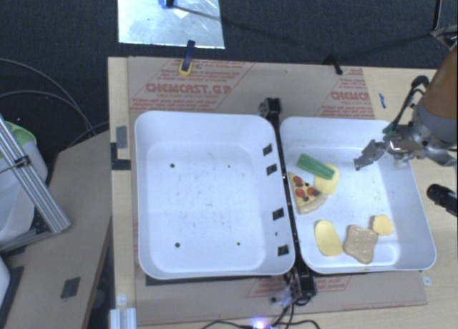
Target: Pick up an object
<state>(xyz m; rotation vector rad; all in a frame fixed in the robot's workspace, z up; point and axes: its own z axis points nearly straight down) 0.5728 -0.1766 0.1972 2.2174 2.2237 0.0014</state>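
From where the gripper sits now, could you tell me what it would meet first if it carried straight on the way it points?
The gripper points leftward over the right bin. Going straight on, it would probably first meet the green block, which lies on a yellow piece. Its height above the bin is unclear, so it might pass over.

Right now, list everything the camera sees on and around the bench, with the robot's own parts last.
Bins: 2, white, side by side on the bench; left bin, right bin.
Green block: 1, green, right bin, upper left part.
Pizza slice toy: 1, tan with red dots, right bin, by the left wall.
Yellow oval piece: 1, yellow, right bin, near the front.
Toast toy: 1, light brown, right bin, front, right of the oval piece.
Small orange piece: 1, yellow-orange, right bin, right of the toast.
Metal sheet: 1, silver, on the floor behind the bench.
Arm: 1, grey with orange band, over the right bin's right edge.
Gripper: 1, dark, above the right bin.
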